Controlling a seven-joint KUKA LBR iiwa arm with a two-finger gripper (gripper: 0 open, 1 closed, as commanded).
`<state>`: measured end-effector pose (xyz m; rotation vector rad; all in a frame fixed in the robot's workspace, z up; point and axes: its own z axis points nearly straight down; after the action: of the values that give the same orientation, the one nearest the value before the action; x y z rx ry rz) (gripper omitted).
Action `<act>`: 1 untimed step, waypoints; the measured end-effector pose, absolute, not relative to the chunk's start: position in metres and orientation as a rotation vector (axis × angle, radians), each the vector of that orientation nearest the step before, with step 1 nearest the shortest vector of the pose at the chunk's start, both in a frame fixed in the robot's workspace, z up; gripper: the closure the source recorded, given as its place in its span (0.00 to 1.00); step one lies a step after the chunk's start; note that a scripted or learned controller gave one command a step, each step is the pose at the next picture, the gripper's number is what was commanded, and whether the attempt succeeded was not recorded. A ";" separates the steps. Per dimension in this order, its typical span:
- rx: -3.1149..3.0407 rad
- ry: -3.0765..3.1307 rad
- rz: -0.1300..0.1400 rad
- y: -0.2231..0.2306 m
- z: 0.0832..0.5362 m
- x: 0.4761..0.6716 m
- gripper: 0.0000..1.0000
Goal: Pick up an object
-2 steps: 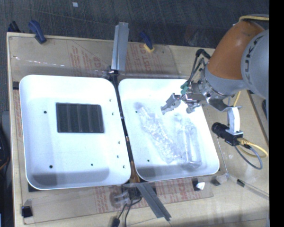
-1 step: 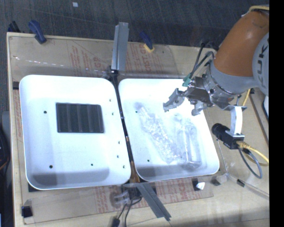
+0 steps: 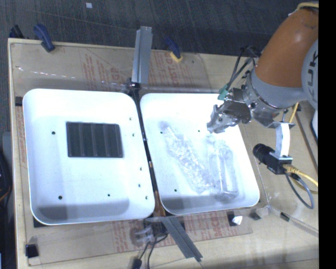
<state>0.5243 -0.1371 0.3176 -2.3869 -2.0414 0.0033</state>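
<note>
Two clear plastic bottles lie in the right bin (image 3: 157, 195). One bottle (image 3: 185, 157) runs diagonally from the bin's upper left toward its middle. The other bottle (image 3: 224, 170) lies nearly lengthwise at the right side, its lower end near the front wall. My gripper (image 3: 217, 123) hangs above the upper right part of this bin, just over the top end of the right-hand bottle. Nothing shows between its fingers.
The left bin (image 3: 45, 206) holds a dark ribbed rectangular pad (image 3: 94, 139) lying flat near its middle. A metal divider bar (image 3: 141, 55) stands at the back between the bins. Blue clamps (image 3: 45, 38) grip the bench's far edge.
</note>
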 end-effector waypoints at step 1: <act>-2.582 -1.780 0.007 -0.133 0.263 0.539 1.00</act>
<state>0.5389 -0.1332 0.2632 -2.5819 -1.7802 0.0071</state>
